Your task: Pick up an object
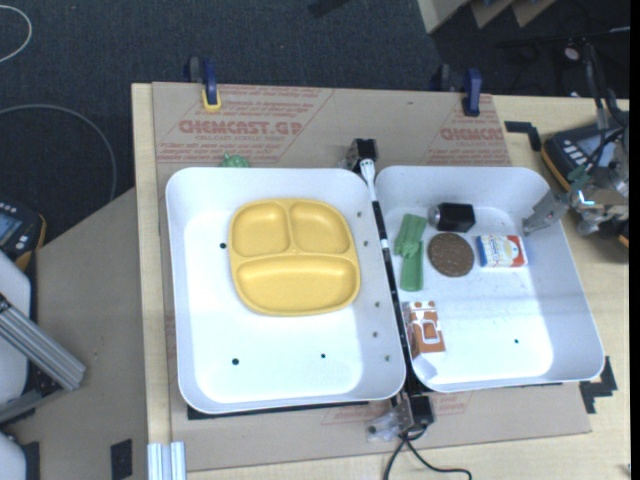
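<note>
two shallow white bins are seen side by side on a brown board. the left bin (200,358) is occupied by a yellow divided tray (294,256), lying flat toward the far half.

in the right bin (540,348) five items are noted. a green object (411,252) lies along the left wall. a round brown disc (452,255) lies just beside it, and a dark cylindrical item (455,215) is found just beyond the disc. a small white, blue and red packet (498,251) lies just right of the disc. an orange and white card (425,328) lies near the left wall, on the near side of the green object.

the gripper (545,213) is seen at the right bin's far right rim, above the wall. whether it is apart or together cannot be told. nothing is seen held in it.
</note>
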